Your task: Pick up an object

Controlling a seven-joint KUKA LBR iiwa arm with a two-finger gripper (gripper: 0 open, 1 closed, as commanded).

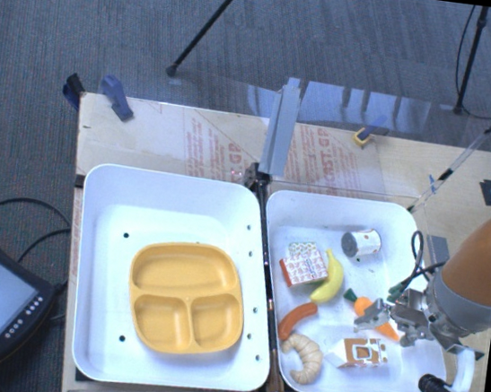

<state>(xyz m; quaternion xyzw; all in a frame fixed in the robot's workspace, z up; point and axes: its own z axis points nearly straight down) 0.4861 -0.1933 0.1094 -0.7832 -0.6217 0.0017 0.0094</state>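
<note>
We see the gripper [389,318] low over the right bin [316,211], covering part of an orange object [371,306]. Finger state: we cannot tell.

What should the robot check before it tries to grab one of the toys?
1. Toys are in the right bin to pick from: ok. It holds a banana, a sausage, a croissant, a small carton, a patterned box and a metal cup.
2. Gripper is over that bin: ok. It sits near the right side.
3. Something is below the gripper: ok. An orange carrot lies right by it.
4. Fingers open and ready: cannot tell.
5. Toy already held: cannot tell.
6. Neighbours crowd the carrot: not ok. The small carton lies close by.
</note>
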